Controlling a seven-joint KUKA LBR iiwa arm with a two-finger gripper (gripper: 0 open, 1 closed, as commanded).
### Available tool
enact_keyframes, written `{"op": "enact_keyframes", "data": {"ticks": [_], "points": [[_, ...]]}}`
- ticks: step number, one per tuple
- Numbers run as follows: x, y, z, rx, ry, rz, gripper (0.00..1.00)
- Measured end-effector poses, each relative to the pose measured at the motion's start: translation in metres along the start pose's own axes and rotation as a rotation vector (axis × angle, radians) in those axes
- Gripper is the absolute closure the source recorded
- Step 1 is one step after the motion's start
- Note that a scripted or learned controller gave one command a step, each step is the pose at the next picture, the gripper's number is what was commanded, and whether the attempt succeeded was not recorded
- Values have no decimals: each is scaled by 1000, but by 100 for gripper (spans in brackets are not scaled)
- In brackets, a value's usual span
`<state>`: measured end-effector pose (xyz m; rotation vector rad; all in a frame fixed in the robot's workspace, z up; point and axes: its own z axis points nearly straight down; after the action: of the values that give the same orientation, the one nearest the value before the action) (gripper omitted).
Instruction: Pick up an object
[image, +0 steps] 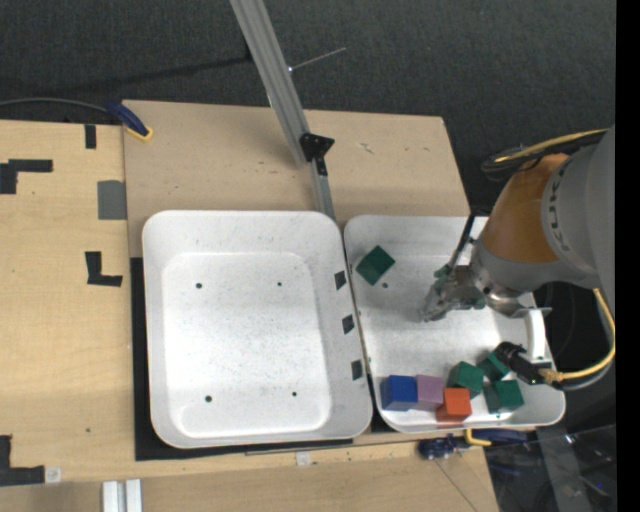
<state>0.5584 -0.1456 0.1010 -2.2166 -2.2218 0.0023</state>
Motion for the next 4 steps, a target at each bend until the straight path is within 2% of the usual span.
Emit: {"op": "enact_keyframes", "data": {"ticks": [1, 2, 3, 4], "points": [[5, 0, -40, -2, -1, 1, 100], [5, 0, -104, -9, -3, 0, 100], [6, 1, -111, -3, -1, 1, 100], [57, 6, -120, -4, 1, -4, 100]]}}
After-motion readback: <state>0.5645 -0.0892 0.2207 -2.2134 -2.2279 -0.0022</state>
